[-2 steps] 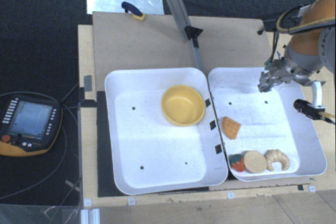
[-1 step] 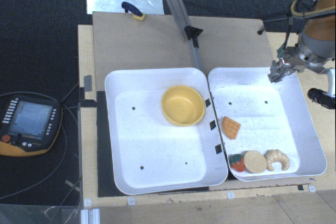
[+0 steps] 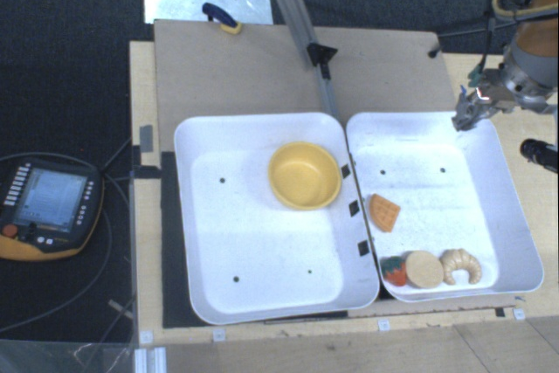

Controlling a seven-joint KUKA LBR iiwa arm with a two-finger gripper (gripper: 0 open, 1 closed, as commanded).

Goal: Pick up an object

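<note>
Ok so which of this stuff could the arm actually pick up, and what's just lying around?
Could be picked:
yellow bowl, left bin
orange cracker, right bin
red and green piece
round tan biscuit
croissant
The gripper is over the right bin's far edge.

Lying about:
teach pendant
blue clamp

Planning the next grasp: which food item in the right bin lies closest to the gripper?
The orange cracker, alone by the bin's left wall; the others cluster along the near edge, farther from the gripper.

You saw a grey arm [image 3: 534,57] with an orange band, black cables looping off it, and a small metallic gripper [image 3: 469,112].
</note>
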